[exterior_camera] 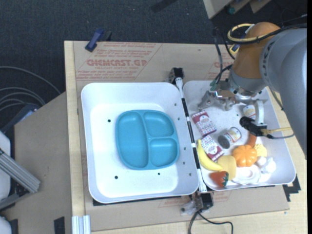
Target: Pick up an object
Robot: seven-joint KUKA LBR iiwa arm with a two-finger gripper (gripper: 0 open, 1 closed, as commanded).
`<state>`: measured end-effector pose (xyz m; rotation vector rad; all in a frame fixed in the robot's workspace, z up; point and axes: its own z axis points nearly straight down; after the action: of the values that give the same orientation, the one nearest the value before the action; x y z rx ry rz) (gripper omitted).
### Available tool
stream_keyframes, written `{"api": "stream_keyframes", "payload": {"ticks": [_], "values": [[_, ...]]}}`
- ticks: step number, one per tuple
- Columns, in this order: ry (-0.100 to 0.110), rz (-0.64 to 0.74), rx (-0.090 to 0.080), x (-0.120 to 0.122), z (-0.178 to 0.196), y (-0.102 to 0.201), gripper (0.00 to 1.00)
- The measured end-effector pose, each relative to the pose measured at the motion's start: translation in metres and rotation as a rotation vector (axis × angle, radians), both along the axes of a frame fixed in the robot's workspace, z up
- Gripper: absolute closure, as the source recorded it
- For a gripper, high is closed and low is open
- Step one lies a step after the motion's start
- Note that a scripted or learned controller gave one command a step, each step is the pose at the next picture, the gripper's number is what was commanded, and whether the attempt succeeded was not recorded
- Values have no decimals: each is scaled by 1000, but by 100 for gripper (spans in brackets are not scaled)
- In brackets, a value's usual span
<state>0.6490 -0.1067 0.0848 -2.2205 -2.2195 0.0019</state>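
- Your gripper [218,95] sits over the far end of the right bin [195,91], below the arm's orange band. From this slanted view you cannot tell whether it is spread or pressed together.
- The things you could pick all lie in that right bin, on the side of the gripper nearer the camera.
- Nearest to it is a red-and-white packet [204,122], lying flat just beside the wall shared with the left bin [97,111].
- A second packet [211,146] of the same look lies nearer the camera, touching a banana [208,160] that curves along the same wall.
- A small round can [229,138] lies on its side between the two packets and an orange pumpkin [244,155].
- At the near end of the bin, a red piece with a green top [220,178] (possibly a strawberry or a pepper; it is too small to tell) sits beside the banana's end.
- Some white pieces [253,173] are crowded together to the right of that red piece, under the pumpkin.
- The left bin holds one blue divided plate [146,139], lying flat near its middle.
- Both bins rest on a pale board [122,60] printed with red lettering.
- A small blue clip [95,40] lies at the board's far left corner, well apart from the bins.
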Motion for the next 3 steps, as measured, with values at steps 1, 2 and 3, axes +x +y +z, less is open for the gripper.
{"api": "stream_keyframes", "payload": {"ticks": [1,2,3], "values": [[-1,-1,0,0,10,0,100],[-1,-1,0,0,10,0,0],[-4,2,0,18,0,16,0]]}}
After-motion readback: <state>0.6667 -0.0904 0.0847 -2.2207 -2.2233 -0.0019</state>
